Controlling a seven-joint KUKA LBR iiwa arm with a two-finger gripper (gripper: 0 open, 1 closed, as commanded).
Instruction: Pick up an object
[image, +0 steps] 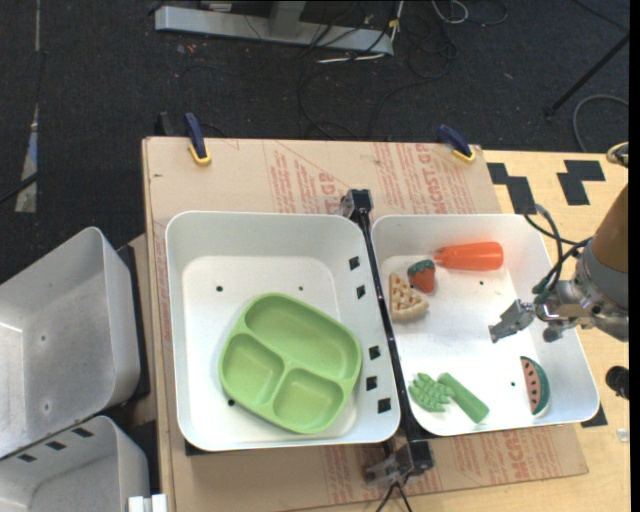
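You see two white bins (190, 330) on a tan table (260, 170) printed with red lettering. Left bin: light green divided plate (289, 362). Right bin: orange carrot (468, 256) at 12 o'clock, red strawberry (422, 275), tan waffle (404, 296), green leafy piece (447, 393) at 6 o'clock, red-and-green watermelon slice (536, 385).

the grey arm (612, 250) reaches in from the right edge, wrist bent low, its gripper (528, 322) pointing left with the dark fingers (508, 322) spread apart.
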